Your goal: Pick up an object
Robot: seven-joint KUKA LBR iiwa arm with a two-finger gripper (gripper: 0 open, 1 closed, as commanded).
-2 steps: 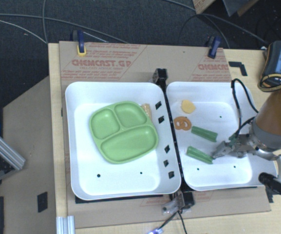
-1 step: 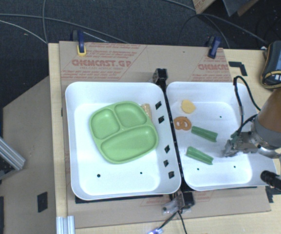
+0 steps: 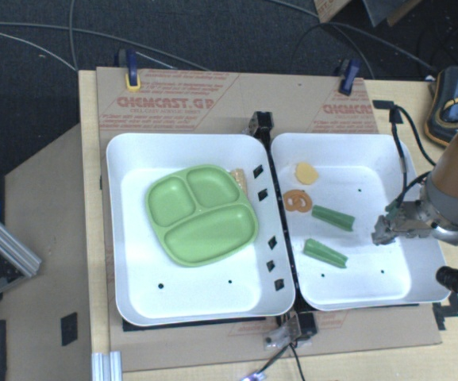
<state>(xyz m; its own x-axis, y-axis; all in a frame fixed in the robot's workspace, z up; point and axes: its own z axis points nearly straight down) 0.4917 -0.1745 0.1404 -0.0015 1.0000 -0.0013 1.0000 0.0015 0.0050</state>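
The right bin (image 3: 387, 288) holds two green sticks (image 3: 332, 217) (image 3: 325, 252), a yellow round piece (image 3: 306, 174) and an orange-brown ring (image 3: 297, 201). My gripper (image 3: 387, 230) hangs low over the right part of this bin, to the right of the green sticks and apart from them. Nothing shows between its fingers. The arm comes in from the right edge of the view.
The left bin (image 3: 133, 292) holds a green divided plate (image 3: 202, 213) with a small tan piece (image 3: 238, 179) at its upper right. A black divider with clips runs between the bins. Cables and a blue-yellow device (image 3: 455, 109) lie at the upper right.
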